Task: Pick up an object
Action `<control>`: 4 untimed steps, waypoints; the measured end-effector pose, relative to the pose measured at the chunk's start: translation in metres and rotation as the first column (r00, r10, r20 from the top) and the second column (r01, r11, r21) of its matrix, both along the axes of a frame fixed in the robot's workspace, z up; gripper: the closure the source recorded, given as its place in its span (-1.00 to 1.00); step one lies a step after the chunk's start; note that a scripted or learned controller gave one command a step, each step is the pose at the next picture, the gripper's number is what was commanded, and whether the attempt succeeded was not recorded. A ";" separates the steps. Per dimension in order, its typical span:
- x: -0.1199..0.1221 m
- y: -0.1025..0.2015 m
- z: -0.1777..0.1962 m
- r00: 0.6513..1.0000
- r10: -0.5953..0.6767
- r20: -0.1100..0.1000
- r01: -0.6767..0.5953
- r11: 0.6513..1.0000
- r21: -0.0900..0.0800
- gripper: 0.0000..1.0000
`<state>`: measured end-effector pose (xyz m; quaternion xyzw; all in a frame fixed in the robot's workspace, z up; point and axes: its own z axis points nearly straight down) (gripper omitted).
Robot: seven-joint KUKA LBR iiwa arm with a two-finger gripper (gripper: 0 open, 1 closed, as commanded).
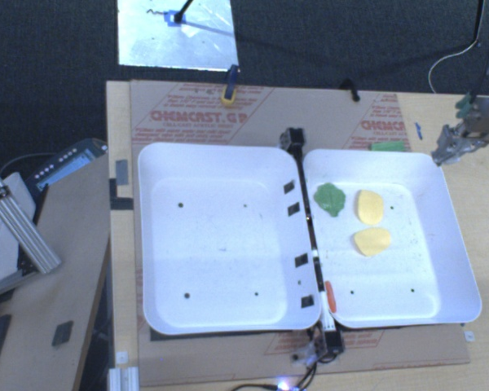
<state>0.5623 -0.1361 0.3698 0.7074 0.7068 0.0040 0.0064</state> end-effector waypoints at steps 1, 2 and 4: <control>-0.014 0.050 -0.079 1.000 0.008 -0.019 -0.008 1.000 0.005 1.00; -0.060 0.027 -0.064 1.000 -0.001 -0.014 0.001 1.000 0.003 1.00; -0.050 -0.022 0.111 1.000 0.008 0.008 -0.008 1.000 -0.003 1.00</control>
